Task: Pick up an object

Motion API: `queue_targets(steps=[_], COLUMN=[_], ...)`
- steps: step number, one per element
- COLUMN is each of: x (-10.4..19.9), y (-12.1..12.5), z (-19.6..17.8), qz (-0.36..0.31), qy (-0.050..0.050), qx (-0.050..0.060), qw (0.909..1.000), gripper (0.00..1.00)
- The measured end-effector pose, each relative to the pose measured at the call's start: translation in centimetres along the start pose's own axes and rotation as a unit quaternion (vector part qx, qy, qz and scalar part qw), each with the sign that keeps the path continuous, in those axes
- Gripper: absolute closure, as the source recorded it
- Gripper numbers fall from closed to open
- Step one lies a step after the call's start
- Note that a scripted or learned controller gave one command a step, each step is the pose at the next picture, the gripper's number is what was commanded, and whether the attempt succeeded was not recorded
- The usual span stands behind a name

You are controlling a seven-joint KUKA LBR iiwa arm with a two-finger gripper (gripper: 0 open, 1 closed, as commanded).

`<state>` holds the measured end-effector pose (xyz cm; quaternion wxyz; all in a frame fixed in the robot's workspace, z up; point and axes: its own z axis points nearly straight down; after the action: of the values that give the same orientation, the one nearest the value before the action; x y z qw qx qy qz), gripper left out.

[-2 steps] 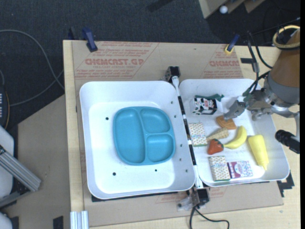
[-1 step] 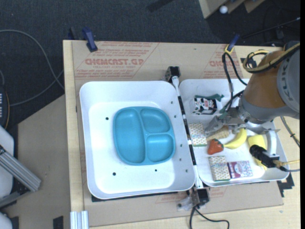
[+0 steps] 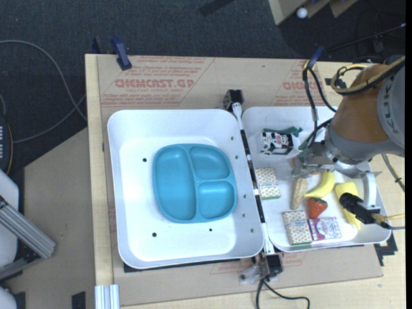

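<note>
Arm over the right bin [image 3: 273,116], reaching in from the right. The gripper [image 3: 313,167] hangs low among the clutter; whether it is spread or closed cannot be told from here. The nearest candidate is the banana [image 3: 324,185], just on the near side of the gripper and possibly touching it, its long axis slanting from lower left to upper right. A red strawberry-like piece [image 3: 317,206] sits just beside its lower end, a tan wafer [image 3: 298,190] to its left. Room is tight: a patterned packet [image 3: 297,227] crowds the near wall, and a cow-print packet [image 3: 280,141] lies toward the far wall. The left bin [image 3: 129,172] holds a blue divided plate [image 3: 193,182].
</note>
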<state>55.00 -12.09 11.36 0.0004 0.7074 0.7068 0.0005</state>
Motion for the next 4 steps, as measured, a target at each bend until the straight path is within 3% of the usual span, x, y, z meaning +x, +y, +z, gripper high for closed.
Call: queue_targets(steps=[1,2,3,4], x=[0.0,-3.6,-1.9,-1.9], y=[0.0,5.5,0.8,0.9], z=[0.0,-5.9,2.9,1.9], qz=[0.0,-0.001,0.0,0.0], qy=[0.0,-0.001,0.0,-0.001], qx=[0.0,-0.001,0.001,-0.001], qw=[1.0,1.0,1.0,1.0], gripper=[0.0,0.0,0.0,1.0])
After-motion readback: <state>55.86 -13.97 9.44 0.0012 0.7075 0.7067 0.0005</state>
